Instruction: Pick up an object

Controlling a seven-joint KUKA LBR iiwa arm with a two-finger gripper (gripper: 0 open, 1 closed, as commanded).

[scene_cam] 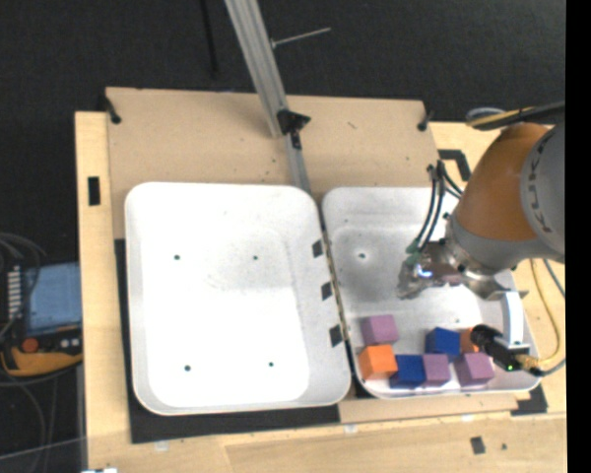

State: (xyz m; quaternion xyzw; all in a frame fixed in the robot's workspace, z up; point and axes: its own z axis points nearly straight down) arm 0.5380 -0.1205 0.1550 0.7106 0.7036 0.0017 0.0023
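Blocks clustered at right bin (pixel 374 215) near edge: orange block (pixel 378 361), blue (pixel 410 371), purple (pixel 435 368) in row. Tool (pixel 414 276) above them over bin middle, grip state unclear. Left bin (pixel 217 294) beside, on desk (pixel 266 116).

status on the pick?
Gripper over right bin, nothing seen held. Blocks clustered along bin's near edge, untouched. Path to them clear.

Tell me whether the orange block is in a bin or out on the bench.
In a bin. The orange block lies inside the right bin, near its front left corner, touching a purple block behind it.
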